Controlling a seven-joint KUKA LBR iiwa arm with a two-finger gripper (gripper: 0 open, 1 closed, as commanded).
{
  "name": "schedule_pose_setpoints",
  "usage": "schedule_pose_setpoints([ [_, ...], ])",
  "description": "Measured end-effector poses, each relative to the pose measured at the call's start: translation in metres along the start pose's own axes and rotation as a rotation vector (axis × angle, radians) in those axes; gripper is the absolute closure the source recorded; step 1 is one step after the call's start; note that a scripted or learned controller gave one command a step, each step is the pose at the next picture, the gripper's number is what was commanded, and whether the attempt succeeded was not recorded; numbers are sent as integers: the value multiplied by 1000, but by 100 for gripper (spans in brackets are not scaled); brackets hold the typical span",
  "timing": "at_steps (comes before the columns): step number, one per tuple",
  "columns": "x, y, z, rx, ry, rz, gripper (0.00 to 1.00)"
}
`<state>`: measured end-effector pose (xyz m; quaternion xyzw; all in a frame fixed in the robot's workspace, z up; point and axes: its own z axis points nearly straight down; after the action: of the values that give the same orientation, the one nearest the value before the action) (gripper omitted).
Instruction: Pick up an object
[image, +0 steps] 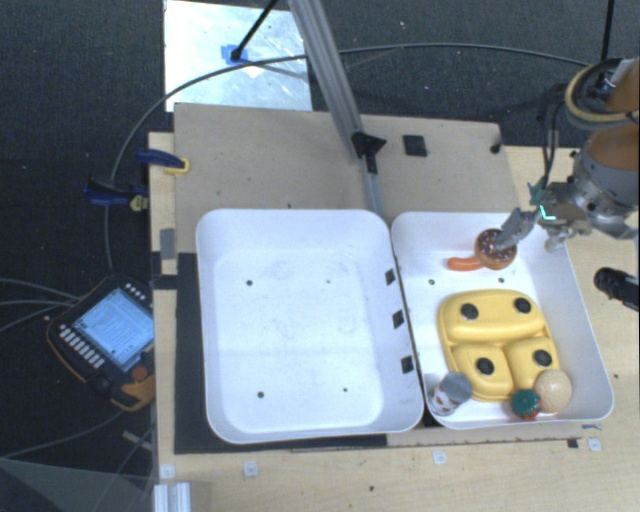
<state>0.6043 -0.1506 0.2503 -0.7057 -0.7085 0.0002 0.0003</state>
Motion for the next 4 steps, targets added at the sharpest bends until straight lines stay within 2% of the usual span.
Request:
schedule_pose_setpoints([
  [1, 0, 1, -1, -3, 0, 0, 0],
  [2, 8, -1, 58, 1, 0, 1, 0],
  [3, 6, -7, 102, 1, 0, 2, 0],
  [4, 9, -6, 160, -15, 1, 2, 0],
])
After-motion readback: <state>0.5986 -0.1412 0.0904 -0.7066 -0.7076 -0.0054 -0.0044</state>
